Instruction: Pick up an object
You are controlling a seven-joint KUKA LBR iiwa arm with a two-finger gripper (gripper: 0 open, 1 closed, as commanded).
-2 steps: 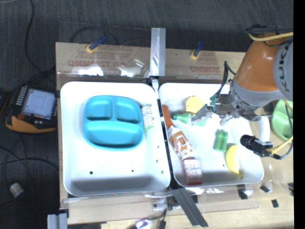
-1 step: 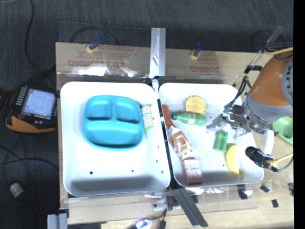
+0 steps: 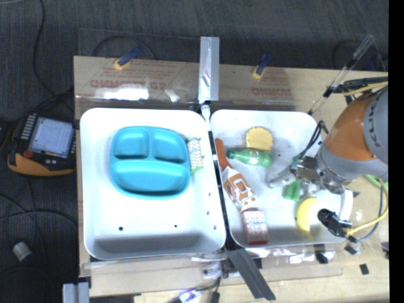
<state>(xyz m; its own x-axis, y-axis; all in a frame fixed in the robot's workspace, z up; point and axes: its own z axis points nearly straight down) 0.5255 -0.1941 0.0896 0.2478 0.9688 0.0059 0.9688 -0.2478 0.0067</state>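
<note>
Taking the blue tray (image 3: 151,160) as my landmark: below it I see bare bin floor (image 3: 151,223) with open passage. Right of it, past the divider (image 3: 218,182), the way is crowded: green bottle (image 3: 250,158), cartons (image 3: 243,197), yellow fruit (image 3: 307,214), and the arm (image 3: 353,147) overhead.

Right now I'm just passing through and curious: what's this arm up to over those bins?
The grey arm with the orange band reaches into the right white bin, its hand low among the items there, beside a small green object and a yellow lemon-like fruit. Nothing is visibly lifted yet. A green bottle, a round tan item and small cartons lie nearby. The left white bin holds a blue divided tray.
</note>
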